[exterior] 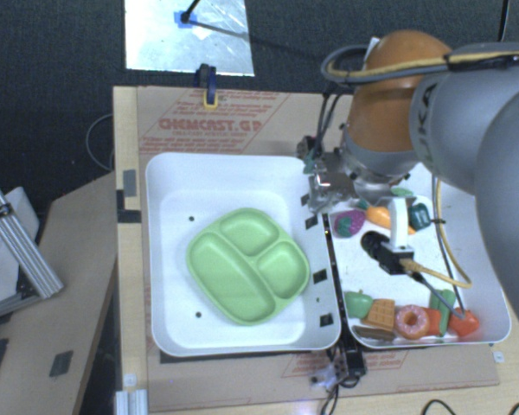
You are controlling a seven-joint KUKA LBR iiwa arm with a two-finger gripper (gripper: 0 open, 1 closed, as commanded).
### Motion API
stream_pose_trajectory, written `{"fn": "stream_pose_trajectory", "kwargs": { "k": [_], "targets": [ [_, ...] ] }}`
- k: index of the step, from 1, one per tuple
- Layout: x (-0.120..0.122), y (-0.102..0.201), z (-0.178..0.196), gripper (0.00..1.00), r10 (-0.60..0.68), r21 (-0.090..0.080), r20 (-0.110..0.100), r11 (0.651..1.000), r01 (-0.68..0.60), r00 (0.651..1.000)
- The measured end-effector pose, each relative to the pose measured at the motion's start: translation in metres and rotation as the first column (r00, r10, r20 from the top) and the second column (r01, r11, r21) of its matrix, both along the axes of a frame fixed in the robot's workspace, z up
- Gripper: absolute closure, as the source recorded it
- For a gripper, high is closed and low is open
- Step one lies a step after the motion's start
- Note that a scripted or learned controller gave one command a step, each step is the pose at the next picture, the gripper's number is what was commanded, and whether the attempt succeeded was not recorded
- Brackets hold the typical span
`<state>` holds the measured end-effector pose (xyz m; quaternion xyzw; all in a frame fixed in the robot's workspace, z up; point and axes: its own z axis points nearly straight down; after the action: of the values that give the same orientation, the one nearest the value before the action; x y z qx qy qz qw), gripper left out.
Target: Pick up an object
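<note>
Two bins sit side by side: the left bin [169,232] carries a green tray [246,266], the right bin [493,314] a heap of toy food, so picking belongs on the right. The gripper [350,199] hangs over that bin's near-left corner, just above a purple toy [348,223]; its grip state I cannot tell. The toy looks small, rounded and glossy, likely slippery.

Robot lab, I'd say: worktop [130,232] covered with printed cardboard [212,124], two white bins [160,232] side by side, aluminium framing [13,232] at left, loose cables [99,141], dark carpet-like floor, possibly a foil sheet [190,24] taped down.
</note>
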<state>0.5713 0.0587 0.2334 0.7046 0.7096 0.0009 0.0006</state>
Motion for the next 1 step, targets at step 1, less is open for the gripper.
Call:
{"fn": "stream_pose_trajectory", "kwargs": {
  "k": [1],
  "targets": [
    [0.0057,-0.0037,-0.0194,1.0,-0.006,-0.001,-0.003,1.0,0.006,1.0]
  ]
}}
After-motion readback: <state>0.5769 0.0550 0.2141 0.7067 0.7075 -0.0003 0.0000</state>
